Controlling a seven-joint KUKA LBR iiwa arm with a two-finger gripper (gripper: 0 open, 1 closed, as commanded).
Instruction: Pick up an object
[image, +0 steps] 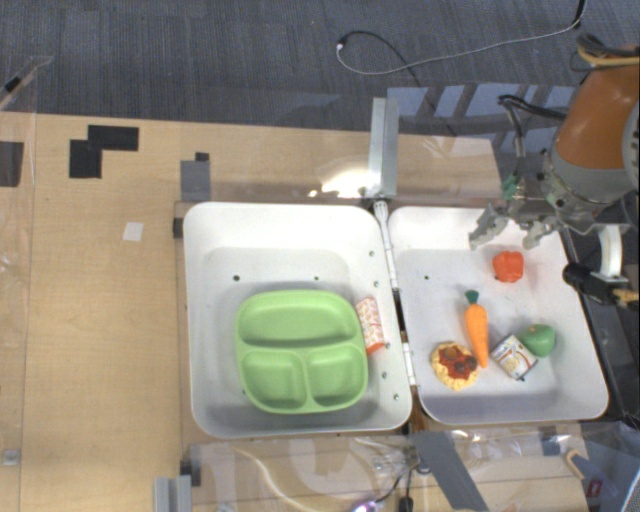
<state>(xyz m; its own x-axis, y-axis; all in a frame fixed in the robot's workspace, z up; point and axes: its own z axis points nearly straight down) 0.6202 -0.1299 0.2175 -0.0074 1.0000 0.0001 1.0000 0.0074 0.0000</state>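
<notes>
1. We see the gripper (511, 228) above the right bin (430, 390) near its far edge — jaws apart, clamped on nothing.
2. Just beside it lies an orange tomato (508, 266); nearer us, a carrot (477, 331).

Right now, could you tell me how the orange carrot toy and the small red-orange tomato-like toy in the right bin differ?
The orange carrot toy is long and tapered with a green top; the small red-orange tomato-like toy is squat and rounded. The carrot lies mid-bin, right beside the round yellow-and-red pizza toy; the tomato-like toy sits apart, nearer the far wall, just below the gripper. Both rest on the floor of the right white bin, ungrasped.
</notes>
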